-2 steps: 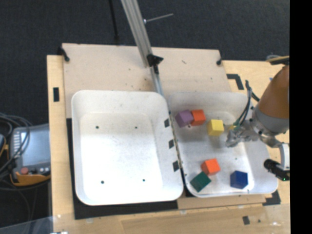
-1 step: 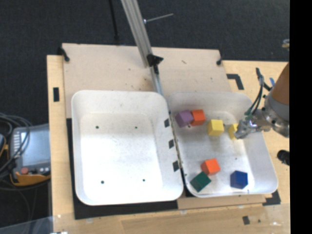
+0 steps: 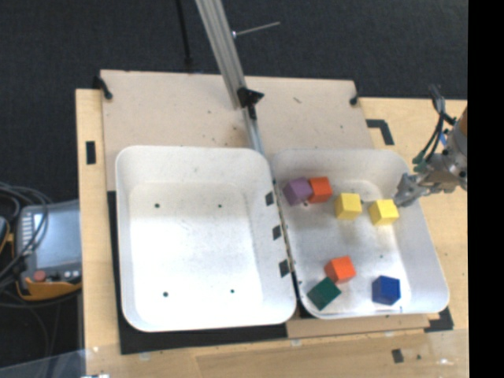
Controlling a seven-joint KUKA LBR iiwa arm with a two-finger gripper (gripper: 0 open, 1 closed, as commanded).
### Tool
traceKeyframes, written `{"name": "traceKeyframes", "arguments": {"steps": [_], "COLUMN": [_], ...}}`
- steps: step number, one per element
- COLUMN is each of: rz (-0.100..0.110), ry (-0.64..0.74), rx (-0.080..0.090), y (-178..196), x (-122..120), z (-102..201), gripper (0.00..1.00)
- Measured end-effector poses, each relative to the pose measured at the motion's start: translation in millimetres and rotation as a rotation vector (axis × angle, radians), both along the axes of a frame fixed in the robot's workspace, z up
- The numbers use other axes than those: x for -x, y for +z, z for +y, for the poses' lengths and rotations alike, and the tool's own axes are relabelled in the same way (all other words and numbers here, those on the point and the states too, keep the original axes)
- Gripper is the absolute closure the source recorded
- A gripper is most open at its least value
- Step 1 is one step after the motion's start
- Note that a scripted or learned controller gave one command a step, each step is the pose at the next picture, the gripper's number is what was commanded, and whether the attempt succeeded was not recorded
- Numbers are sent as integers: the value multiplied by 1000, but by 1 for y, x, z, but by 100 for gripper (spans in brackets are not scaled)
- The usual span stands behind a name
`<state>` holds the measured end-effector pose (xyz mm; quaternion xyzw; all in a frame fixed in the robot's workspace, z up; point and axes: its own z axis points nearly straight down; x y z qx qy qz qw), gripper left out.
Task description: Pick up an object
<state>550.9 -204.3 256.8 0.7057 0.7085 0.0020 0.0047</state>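
The arm's end effector [image 3: 407, 189] hangs over the upper right edge of the right bin [image 3: 431, 252] on the desk, and whether it stands apart or together cannot be told from this angle. The nearest candidate, a yellow cube [image 3: 384, 211], lies in that bin just below and left of the end effector, with a second yellow cube [image 3: 349, 205] further left. A clean pick likely means centring over the nearer cube before descending, clear of the bin's wall.

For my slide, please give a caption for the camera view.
End effector beside a yellow cube in the right bin of seven colored blocks.
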Motion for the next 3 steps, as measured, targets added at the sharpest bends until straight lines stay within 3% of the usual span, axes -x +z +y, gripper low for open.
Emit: {"name": "traceKeyframes", "arguments": {"steps": [1,3], "rz": [5,8], "ry": [1,3], "rx": [-2,-4], "y": [22,10], "x": [-1,15], "z": [-1,101], "gripper": [100,100]}}
